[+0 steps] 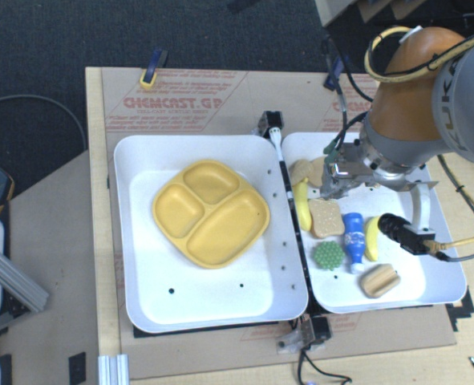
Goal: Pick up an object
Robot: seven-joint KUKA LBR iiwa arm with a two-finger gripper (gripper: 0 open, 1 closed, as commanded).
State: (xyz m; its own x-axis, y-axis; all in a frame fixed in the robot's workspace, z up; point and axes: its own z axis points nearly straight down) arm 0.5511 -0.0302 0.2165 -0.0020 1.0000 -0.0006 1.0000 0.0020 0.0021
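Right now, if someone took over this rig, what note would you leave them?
Claw: low over the back of the right bin; whether it is open or shut cannot be made out, and nothing is seen held.
Things: in the right bin, a banana, a slice of toast, a green ball, a blue bottle and a bread roll. The left bin holds a yellow divided plate.
Done: no pick seen.
Left: grasp one item and lift it.
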